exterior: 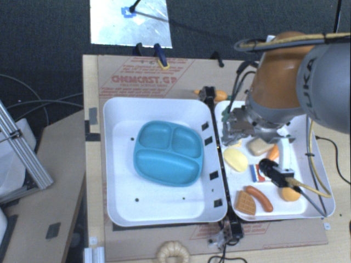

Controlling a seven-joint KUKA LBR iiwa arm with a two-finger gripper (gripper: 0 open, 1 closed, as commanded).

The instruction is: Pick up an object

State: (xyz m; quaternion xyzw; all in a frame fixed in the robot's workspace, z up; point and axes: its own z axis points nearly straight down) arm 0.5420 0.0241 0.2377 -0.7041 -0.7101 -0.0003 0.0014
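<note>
Toy food is crowded in the right bin (323,201): a pale yellow piece (235,159), a tan block (259,146), a sausage (258,197), a waffle (245,203). The gripper (237,129) is lowered over the bin's upper left, just above the yellow piece; jaw state cannot be told. A single, separated item should be centred under it before closing. The blue divided plate (167,152) is left in the left bin (118,163).

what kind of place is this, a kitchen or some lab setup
Most likely a robot lab test bench, not a kitchen. A grey and orange arm reaches over two white bins set on cardboard; what look like toy foods, such as a waffle and a sausage, fill one bin, and loose cables trail nearby.
</note>
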